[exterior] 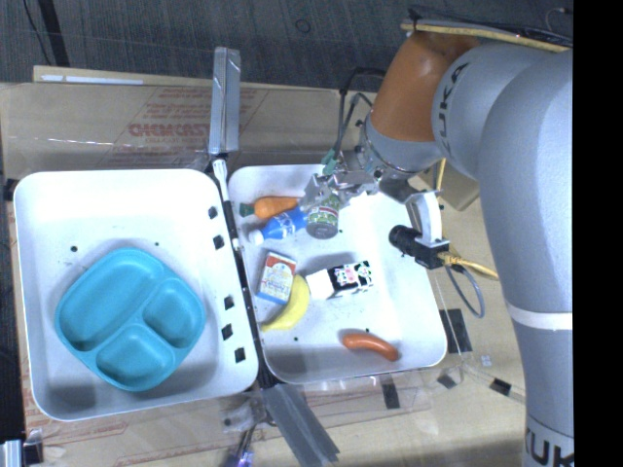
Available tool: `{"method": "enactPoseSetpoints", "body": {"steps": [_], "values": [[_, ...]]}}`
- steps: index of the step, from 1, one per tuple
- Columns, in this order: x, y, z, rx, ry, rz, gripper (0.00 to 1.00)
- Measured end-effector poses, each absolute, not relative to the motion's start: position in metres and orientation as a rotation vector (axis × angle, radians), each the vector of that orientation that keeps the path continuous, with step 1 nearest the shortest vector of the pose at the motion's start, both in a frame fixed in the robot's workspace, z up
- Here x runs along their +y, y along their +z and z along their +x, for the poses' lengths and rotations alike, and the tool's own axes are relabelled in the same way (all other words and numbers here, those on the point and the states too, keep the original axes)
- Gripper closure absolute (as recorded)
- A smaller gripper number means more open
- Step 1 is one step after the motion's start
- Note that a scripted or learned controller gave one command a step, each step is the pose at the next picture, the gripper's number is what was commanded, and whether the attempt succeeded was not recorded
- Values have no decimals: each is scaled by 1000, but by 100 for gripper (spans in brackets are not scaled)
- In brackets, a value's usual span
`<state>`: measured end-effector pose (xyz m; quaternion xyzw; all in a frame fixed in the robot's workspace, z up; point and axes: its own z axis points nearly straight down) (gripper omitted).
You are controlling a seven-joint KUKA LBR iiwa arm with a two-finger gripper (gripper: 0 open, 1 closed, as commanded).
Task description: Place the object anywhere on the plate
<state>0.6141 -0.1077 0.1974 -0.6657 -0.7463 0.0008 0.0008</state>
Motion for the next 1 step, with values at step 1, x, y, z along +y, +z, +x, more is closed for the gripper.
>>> {"method": "enactPoseSetpoints", "body": {"steps": [1], "values": [[-38, 191, 594, -2456, 5, -1953, 100]]}}
